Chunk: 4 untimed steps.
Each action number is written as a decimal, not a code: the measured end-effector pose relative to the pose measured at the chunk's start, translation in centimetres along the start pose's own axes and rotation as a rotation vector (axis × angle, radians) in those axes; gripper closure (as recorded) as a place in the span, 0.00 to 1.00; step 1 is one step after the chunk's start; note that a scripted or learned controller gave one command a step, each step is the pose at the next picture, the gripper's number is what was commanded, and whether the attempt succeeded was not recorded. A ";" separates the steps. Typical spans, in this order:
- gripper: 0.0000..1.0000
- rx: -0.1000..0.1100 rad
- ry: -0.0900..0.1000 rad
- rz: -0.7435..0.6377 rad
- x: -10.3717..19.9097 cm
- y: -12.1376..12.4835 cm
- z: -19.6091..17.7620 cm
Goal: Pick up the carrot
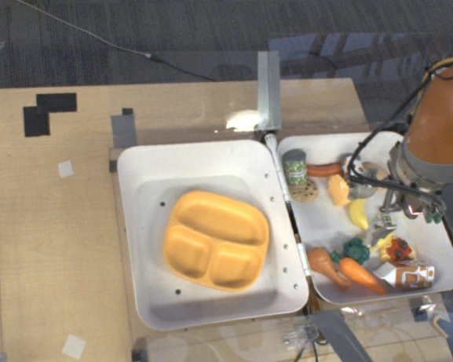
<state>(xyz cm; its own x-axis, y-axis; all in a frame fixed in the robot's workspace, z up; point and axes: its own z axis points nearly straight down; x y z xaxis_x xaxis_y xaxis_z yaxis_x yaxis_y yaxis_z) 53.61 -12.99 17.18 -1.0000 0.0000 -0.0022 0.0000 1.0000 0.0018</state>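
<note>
Orange and tapered, the plastic toy carrot (362,275) is lying near the front of the right-hand shallow white bin (324,292), its thick end by the dark green toy broccoli (355,249) and its point aiming toward a small orange-labelled bottle (412,277) lying on its side. A second, paler orange-brown root-shaped toy (326,264) is resting just beside the carrot on its left, and the two appear to be touching. Farther back in the same bin, a green-labelled tin can (294,166) is standing upright next to a round speckled cookie (305,192), a red-brown sausage (325,169), a pale yellow chunk (338,191) and a yellow banana-like piece (359,214).

Grey with an orange band, the arm (441,134) is reaching in from the right, and its two-finger gripper (387,219) is hanging over the middle of the right bin, above and behind the carrot and apart from it. Whether the pincer is spread or closed I cannot tell; nothing is visibly held by it.

The left-hand white bin (142,247) is holding an orange-yellow plastic tray with three compartments (216,239), sitting slightly skewed near its centre.
</note>
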 end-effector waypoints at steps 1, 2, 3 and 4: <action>0.00 0.004 -0.017 -0.074 2.1 3.5 8.2; 0.00 0.002 -0.008 -0.054 -7.1 2.5 7.3; 0.00 0.010 -0.003 -0.195 -10.7 4.1 7.9; 0.00 -0.004 0.026 0.122 -13.0 4.3 8.0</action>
<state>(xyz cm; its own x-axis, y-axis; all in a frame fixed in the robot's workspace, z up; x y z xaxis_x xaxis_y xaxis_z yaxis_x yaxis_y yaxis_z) 66.66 -8.72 9.22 -0.9923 0.1212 0.0241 0.1214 0.9926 0.0048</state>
